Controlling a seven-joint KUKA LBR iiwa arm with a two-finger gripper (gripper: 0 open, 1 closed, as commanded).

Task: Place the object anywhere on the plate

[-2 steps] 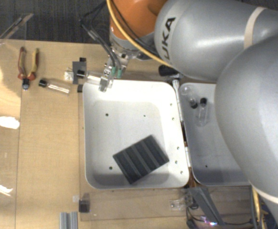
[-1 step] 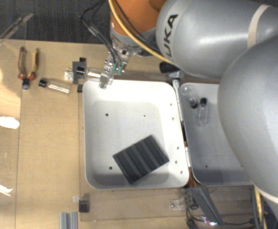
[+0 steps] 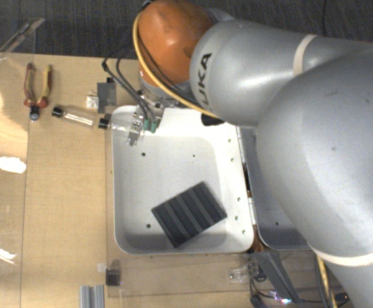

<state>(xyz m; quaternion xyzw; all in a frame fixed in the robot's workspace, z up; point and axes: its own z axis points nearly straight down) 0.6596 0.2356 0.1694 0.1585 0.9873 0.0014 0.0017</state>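
A dark grey ribbed slab [image 3: 188, 213] lies flat and skewed in the near half of the left white bin [image 3: 125, 236]; it looks like the plate. My gripper [image 3: 137, 128] hangs over the far left corner of that bin, under the orange band [image 3: 170, 24] of the arm, well away from the slab. A small green part [image 3: 153, 126] shows on the gripper's body. Whether anything is held there is too small and too hidden to tell.
The bulky grey arm [image 3: 302, 127] covers most of the right bin [image 3: 273, 233]. On the bench to the left lie red-handled pliers [image 3: 37, 87], a clear tube [image 3: 79, 115] and a small dark box [image 3: 106, 95]. A small black block [image 3: 113, 276] sits near the front edge.
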